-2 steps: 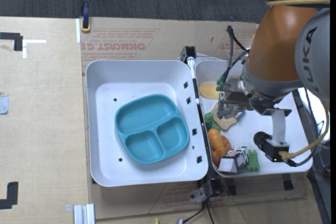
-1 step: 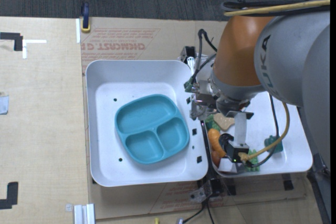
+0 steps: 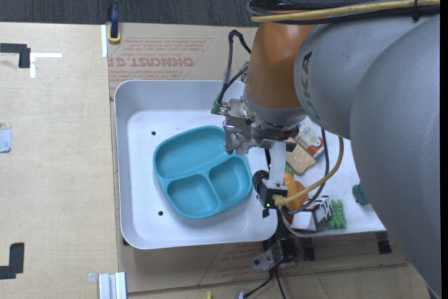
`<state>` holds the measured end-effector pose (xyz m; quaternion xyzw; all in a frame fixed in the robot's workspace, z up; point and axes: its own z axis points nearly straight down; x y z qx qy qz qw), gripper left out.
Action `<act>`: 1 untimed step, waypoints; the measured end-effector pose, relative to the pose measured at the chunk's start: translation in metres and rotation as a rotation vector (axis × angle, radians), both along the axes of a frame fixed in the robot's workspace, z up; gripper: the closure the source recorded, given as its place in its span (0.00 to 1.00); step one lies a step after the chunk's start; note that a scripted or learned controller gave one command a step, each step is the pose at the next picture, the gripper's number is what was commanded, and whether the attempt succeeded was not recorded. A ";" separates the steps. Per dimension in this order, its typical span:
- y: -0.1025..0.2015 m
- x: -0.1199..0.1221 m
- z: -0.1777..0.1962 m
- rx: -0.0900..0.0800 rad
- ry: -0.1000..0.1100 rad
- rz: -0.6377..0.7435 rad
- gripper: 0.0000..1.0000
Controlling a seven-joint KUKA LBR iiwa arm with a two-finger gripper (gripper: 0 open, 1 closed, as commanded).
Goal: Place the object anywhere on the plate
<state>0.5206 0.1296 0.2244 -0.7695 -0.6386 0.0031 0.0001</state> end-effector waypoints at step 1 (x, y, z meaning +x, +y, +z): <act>0.067 -0.025 -0.008 -0.001 0.003 -0.094 1.00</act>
